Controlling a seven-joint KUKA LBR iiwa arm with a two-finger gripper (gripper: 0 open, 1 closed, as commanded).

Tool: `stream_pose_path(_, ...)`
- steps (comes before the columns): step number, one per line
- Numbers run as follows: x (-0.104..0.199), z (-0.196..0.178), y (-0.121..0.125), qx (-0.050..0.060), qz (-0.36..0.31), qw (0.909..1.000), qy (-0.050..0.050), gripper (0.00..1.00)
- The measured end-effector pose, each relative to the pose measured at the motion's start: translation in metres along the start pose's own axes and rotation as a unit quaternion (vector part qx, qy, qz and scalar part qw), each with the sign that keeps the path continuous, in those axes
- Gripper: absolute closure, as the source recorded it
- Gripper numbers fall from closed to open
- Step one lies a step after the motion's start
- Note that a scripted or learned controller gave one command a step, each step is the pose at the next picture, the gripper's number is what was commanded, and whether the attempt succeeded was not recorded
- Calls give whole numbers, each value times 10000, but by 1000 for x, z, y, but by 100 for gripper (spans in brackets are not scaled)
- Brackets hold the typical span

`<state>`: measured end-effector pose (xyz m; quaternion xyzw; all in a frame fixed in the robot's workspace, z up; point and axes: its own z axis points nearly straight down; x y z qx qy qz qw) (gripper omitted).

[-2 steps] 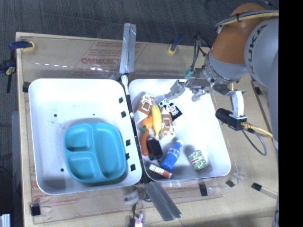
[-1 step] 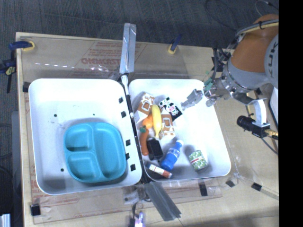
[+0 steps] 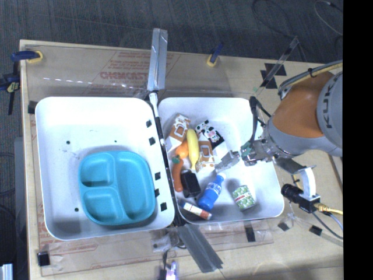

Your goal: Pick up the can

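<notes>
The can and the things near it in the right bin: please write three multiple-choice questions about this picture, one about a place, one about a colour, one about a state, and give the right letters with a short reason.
1. Where does the can lie?
A. in the left bin, on the tray
B. in the right bin, near its front right corner
C. on the bench outside both bins

2. What colour is the tray in the left bin?
A. red
B. yellow
C. light blue

3. How does the can stand to the gripper?
A. lying apart from it on the bin floor
B. lifted above the bins
C. pushed under the banana

Answers:
1. B: the can rests on the white floor of the right bin, right of the blue bottle.
2. C: the tray with compartments is light blue.
3. A: the can lies low in the bin, with bare floor between it and the gripper.
</notes>
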<state>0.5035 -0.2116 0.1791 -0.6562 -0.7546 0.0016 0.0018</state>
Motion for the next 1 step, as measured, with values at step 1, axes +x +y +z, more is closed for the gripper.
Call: stream_pose_path(1, 4, 10, -26, -4, -224, 9997, 1, 0)
